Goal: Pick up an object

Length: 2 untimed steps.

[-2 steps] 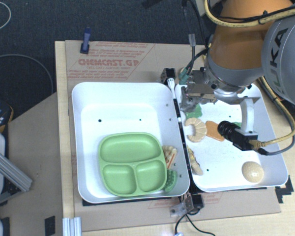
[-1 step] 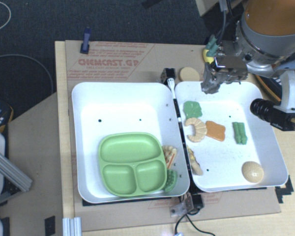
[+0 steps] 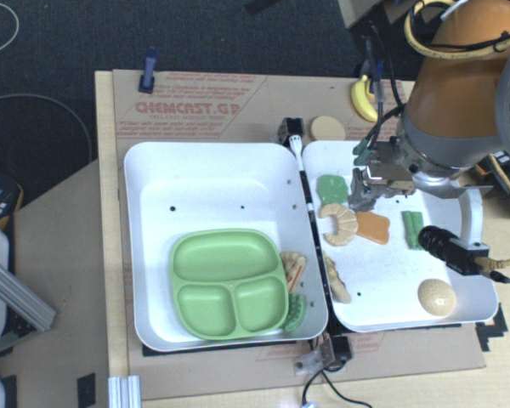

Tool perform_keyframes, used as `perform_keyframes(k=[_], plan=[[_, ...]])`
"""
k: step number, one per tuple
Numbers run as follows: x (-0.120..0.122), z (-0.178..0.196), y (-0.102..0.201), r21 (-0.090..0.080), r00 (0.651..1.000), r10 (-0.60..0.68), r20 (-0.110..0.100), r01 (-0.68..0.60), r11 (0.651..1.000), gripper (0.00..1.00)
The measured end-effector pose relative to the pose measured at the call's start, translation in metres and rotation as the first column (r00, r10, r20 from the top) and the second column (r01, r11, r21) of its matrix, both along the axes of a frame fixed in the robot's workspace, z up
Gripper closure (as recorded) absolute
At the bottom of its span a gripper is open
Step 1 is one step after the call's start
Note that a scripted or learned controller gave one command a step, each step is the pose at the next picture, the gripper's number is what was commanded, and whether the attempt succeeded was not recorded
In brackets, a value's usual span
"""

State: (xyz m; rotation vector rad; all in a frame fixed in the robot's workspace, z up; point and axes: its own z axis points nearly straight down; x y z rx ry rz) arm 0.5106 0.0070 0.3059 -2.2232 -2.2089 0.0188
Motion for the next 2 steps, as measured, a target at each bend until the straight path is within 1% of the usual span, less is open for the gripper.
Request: perform_keyframes(k=[1,2], plan=[[-0.023,-0.056,0.045,0.005,1.000,0.010,0.005,-0.010,1.000,1.00],[-0.030,0.082,0.049,0.006,1.000,0.010,0.030,-0.010,1.000,1.00]])
